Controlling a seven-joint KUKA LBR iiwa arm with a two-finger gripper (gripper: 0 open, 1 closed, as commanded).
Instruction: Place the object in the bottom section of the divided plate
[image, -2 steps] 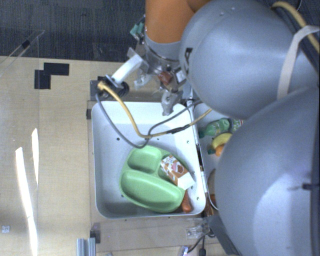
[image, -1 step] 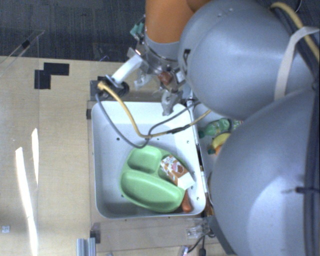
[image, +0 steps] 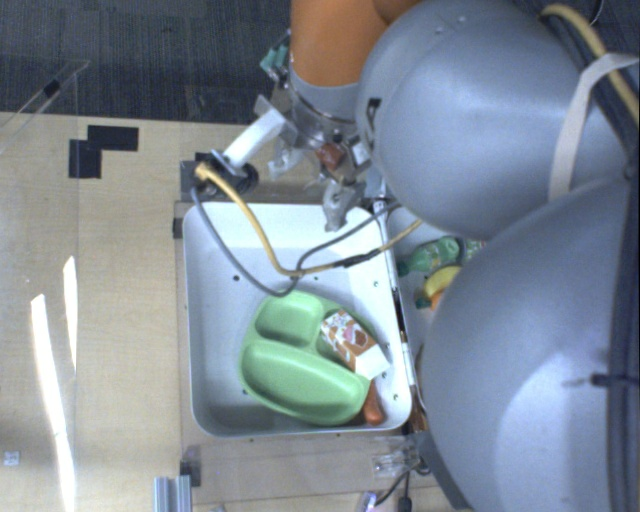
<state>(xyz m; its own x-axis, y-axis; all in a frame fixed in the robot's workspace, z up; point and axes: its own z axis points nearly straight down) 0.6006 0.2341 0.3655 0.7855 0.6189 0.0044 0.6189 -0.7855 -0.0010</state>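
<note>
A green divided plate (image: 298, 368) lies in the left white bin (image: 215, 300), toward its near right corner. A small printed carton (image: 346, 338) rests in the plate's right-hand section. An orange-brown item (image: 373, 405) pokes out at the plate's near right edge. My gripper (image: 318, 172) hangs above the bin's far rim, well beyond the plate and apart from it. A small reddish-brown spot (image: 330, 155) shows at the gripper, and I cannot make out whether it is a held thing.
A yellow cable (image: 256, 232) and a dark cable loop from the gripper down over the bin's floor to the plate's far edge. Green (image: 432, 254) and yellow (image: 440, 284) items lie in the right bin, mostly hidden by the big grey arm.
</note>
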